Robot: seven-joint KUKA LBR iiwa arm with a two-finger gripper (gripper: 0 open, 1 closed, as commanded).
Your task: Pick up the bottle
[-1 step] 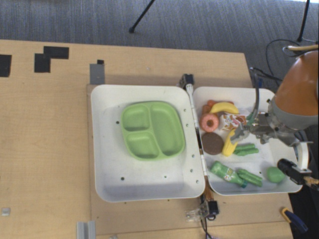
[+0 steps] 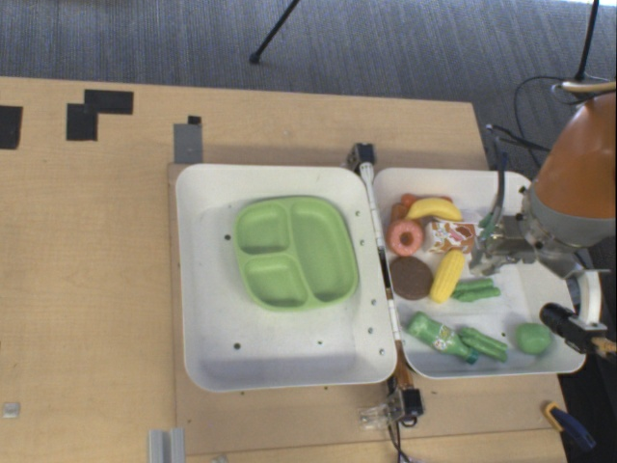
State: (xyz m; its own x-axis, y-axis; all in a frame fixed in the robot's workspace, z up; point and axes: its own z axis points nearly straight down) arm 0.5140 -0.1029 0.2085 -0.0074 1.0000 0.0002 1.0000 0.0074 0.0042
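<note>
The bottle point(image 2: 437, 334) is green with a pale label. It lies on its side near the front left corner of the right bin point(image 2: 511, 183). My gripper point(image 2: 488, 247) hangs over the middle of that bin, next to a yellow corn cob point(image 2: 446, 275) and above a small green vegetable point(image 2: 477, 290). It is well back and to the right of the bottle and does not touch it. The grey wrist and orange band point(image 2: 578, 167) hide the bin's right side.
A green vegetable point(image 2: 487, 344) lies right beside the bottle and a green ball point(image 2: 532, 337) further right. A banana point(image 2: 434, 207), pink donut point(image 2: 405, 238), brown cookie point(image 2: 413, 278) and a snack packet point(image 2: 449, 232) crowd the bin's back left. The left bin point(image 2: 207, 287) holds a green divided plate point(image 2: 294, 252).
</note>
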